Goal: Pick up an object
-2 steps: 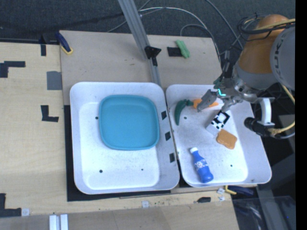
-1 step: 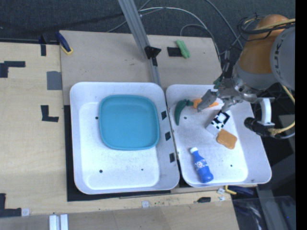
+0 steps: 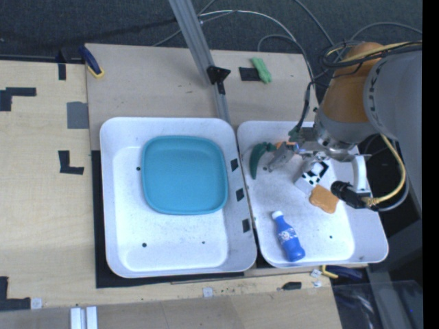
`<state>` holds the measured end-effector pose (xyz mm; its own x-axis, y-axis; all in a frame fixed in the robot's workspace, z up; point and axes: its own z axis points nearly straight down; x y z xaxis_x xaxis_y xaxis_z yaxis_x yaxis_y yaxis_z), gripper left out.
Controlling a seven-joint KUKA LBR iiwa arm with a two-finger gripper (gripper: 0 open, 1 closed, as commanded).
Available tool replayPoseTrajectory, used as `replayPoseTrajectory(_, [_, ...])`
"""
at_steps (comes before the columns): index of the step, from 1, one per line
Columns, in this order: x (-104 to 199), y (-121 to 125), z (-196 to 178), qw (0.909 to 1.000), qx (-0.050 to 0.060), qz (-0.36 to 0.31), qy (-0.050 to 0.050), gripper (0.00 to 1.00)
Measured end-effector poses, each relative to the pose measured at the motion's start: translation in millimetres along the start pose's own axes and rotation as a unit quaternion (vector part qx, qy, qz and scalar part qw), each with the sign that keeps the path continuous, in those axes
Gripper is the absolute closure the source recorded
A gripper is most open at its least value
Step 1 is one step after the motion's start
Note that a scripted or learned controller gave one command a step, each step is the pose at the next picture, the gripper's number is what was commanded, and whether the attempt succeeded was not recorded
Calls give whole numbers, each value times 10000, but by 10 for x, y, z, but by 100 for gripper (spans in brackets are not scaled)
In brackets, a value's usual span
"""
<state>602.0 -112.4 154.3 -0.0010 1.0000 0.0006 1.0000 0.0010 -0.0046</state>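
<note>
Nothing is lifted yet: the gripper hangs low beside the green tool in the right bin; I cannot tell how its jaws stand.

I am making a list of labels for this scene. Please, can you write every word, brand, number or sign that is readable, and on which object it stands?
No text can be read in this view.
Blue bottle, right bin: its label is a pale blur, too small to read.
Black-and-white block beside the end effector: a dark pattern, no letters legible.
Blue plate, left bin: plain, no marking.
</note>
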Motion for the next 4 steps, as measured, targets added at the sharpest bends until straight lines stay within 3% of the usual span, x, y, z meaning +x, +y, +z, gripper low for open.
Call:
replayPoseTrajectory(1, [95, 35, 547, 10000, -2, 0, -1, 0])
replayPoseTrajectory(2, [96, 38, 649, 10000, -27, 1, -6, 0])
replayPoseTrajectory(3, [92, 42, 541, 10000, -33, 3, -7, 100])
replayPoseTrajectory(4, [189, 73, -18, 10000, -43, -1, -3, 100])
